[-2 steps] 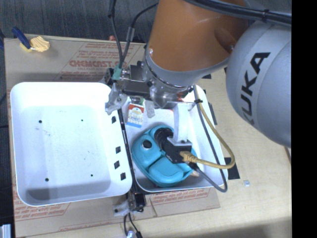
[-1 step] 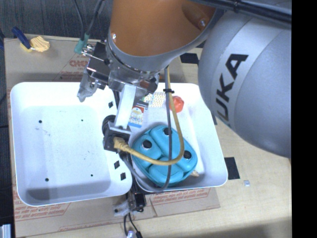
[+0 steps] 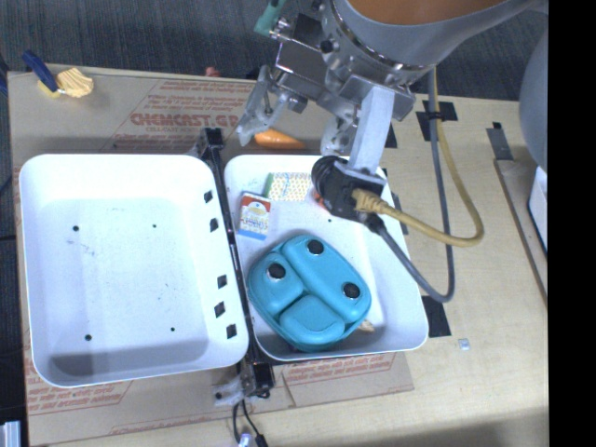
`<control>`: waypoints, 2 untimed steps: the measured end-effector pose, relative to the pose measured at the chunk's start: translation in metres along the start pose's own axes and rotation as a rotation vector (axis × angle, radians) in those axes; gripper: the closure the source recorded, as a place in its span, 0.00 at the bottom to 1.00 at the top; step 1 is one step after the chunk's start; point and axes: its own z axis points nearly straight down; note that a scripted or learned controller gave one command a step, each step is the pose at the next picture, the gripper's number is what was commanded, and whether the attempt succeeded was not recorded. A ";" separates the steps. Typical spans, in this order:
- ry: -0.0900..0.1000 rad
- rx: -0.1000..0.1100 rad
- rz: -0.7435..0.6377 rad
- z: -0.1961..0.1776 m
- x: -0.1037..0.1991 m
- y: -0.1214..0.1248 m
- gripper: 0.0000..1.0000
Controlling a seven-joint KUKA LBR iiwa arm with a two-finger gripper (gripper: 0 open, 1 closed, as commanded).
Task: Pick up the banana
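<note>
The arm comes in from the upper right, its orange band at the top edge of the view. The gripper point(image 3: 255, 124) hangs over the far rim of the right bin point(image 3: 402, 317), close to the divide between the 2 bins. Its grey metal parts point down and to the left. Whether the jaws are released or clenched cannot be told from this angle.

The piece that best fits a banana point(image 3: 277, 139) is short, smooth and tapering. It is orange-yellow (more orange than a ripe fruit) and lies crosswise, with its thin end to the right. It shows just past the far rim of the right bin, immediately right of the gripper's lower end, against the brown printed cardboard point(image 3: 158, 110) on the worktop. It cannot be told whether it touches the gripper or rests on the cardboard.

Inside the right bin, a large rounded blue plastic object point(image 3: 307, 291) with 3 dark spots fills the near half. A small pale tan tip point(image 3: 367, 325) pokes out from under its right side. A small printed card box point(image 3: 254, 215) and a speckled flat packet point(image 3: 290, 186) sit toward the far side. A black fitting with a tan hose point(image 3: 438, 236) hangs over the bin's right part. The left bin point(image 3: 56, 170) is white with a few dark dots. A yellow and blue item point(image 3: 67, 80) lies at the far left of the cardboard.
</note>
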 end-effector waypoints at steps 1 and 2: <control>-0.003 0.002 0.138 0.059 0.053 -0.032 0.00; 0.000 0.000 0.105 0.000 -0.010 -0.004 0.00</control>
